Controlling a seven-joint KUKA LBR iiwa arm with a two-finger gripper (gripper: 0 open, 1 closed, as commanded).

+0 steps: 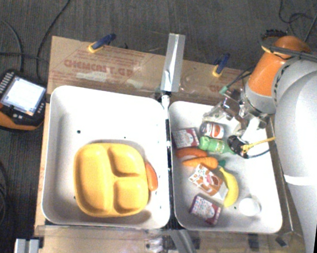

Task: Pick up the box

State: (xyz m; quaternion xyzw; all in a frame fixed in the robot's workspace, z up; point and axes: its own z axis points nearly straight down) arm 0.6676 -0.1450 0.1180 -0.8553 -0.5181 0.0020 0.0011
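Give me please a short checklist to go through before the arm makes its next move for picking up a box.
1. Boxes in view: ok. Three small printed cartons lie in the right white bin: dark red carton, orange-and-white carton, maroon carton.
2. Claw over the right bin: ok, at its far end beside the small tin can.
3. Claw above a box: not ok.
4. Claw fingers open or shut: cannot tell.
5. Free room around the orange-and-white carton: not ok; yellow banana and orange carrot lie against it.
6. Maroon carton apart from neighbours: ok.
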